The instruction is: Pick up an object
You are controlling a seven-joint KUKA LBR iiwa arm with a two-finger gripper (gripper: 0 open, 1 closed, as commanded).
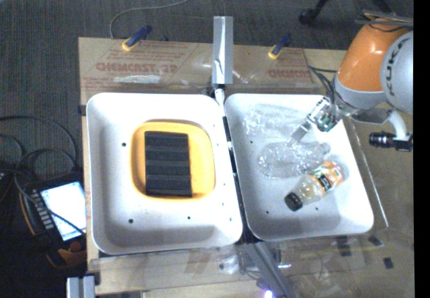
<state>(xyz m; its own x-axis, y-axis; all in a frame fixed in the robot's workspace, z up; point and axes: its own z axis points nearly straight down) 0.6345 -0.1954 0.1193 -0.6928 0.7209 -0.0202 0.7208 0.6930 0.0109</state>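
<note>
Your likeliest target, the small bottle (314, 185), lies on its side at the lower right of the right bin (356, 223), touching crumpled clear plastic (289, 156). The end effector (310, 123) hovers above; its spread you cannot tell. Slippery plastic could foil your grasp.

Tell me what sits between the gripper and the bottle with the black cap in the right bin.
A clear crumpled plastic bottle lies between the gripper and the black-capped bottle, touching or nearly touching it. Approaching from above, nothing visible covers the capped bottle.
</note>
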